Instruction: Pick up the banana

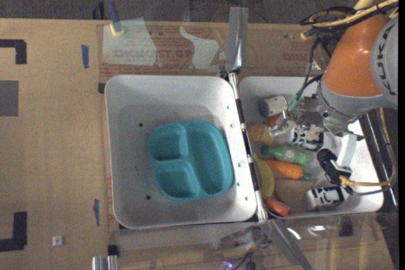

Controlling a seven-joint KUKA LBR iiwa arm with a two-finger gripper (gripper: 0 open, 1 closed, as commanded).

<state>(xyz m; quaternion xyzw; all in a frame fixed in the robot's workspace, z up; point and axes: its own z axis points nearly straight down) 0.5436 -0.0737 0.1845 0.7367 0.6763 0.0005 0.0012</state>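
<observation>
The banana point(265, 178), yellow with a greenish tint, lies lengthwise against the left wall of the right bin point(367, 199), just left of an orange carrot point(284, 168). My gripper point(279, 126) hangs low over the upper middle of that bin, up and to the right of the banana and well apart from it. Nothing shows in its grip. The orange-banded wrist point(352, 73) covers the bin's upper right corner.
Around the gripper lie a green bottle point(286, 153), a yellow-brown piece point(258, 132), a grey-white can point(273, 104) and two black-and-white patterned items point(309, 138) point(325, 195). A red piece point(277, 206) sits below the banana. The left bin point(126, 104) holds a teal divided plate point(188, 159).
</observation>
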